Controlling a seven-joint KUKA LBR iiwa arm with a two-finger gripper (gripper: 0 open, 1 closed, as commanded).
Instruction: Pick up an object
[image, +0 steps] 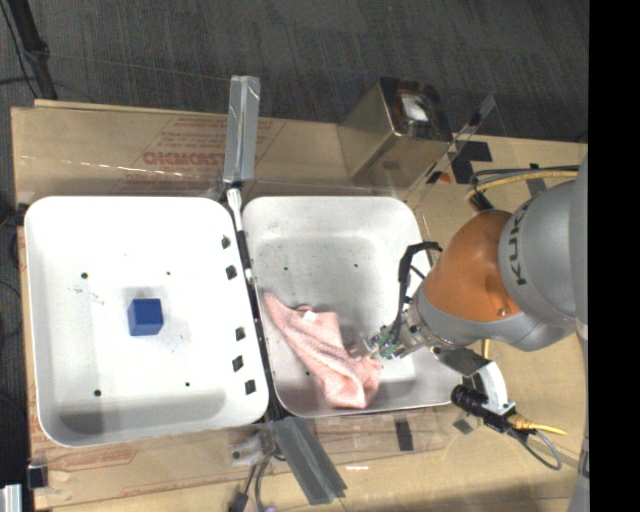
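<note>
claw (385, 345) state unclear, at pink cloth (325, 355) | arm (530, 270) lettering "ku" | blue cube (146, 316) left bin (60, 250)

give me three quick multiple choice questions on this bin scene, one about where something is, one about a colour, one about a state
1. Where does the cube lie?
A. in the left bin
B. in the right bin
C. on the cardboard outside the bins

2. What colour is the cloth?
A. green
B. pink
C. black

3. How does the cloth lie?
A. folded into a neat square
B. hanging over the bin's rim
C. crumpled on the bin floor

Answers:
1. A: the blue cube sits alone on the floor of the left bin.
2. B: the cloth in the right bin is pale pink.
3. C: it lies bunched and wrinkled in the near part of the bin, with the gripper right at its right edge.
</note>
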